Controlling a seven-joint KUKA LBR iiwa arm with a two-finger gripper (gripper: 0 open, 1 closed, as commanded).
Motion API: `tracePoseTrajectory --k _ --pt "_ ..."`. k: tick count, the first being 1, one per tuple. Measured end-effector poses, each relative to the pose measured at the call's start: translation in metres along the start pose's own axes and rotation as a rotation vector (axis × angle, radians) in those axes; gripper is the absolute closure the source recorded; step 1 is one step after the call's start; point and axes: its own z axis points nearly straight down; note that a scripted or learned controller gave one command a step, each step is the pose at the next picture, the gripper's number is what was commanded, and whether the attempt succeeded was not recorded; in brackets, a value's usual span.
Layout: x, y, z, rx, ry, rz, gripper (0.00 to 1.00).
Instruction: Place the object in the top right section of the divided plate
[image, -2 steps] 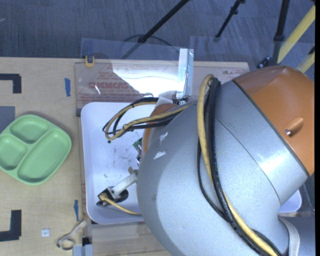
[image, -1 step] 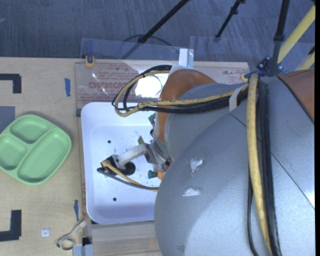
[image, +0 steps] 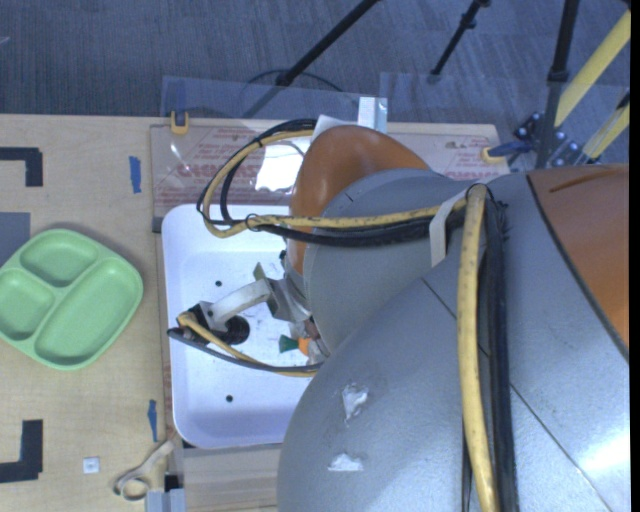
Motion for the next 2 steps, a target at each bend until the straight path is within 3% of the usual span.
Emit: tracePoseTrajectory --k 1,2 --pt "-0.002 0.004 0.092 0.002 -0.003 0.099 1.00" --pt "0.036 -0.005 0.106 0.001 -0.002 -0.053 1.00"
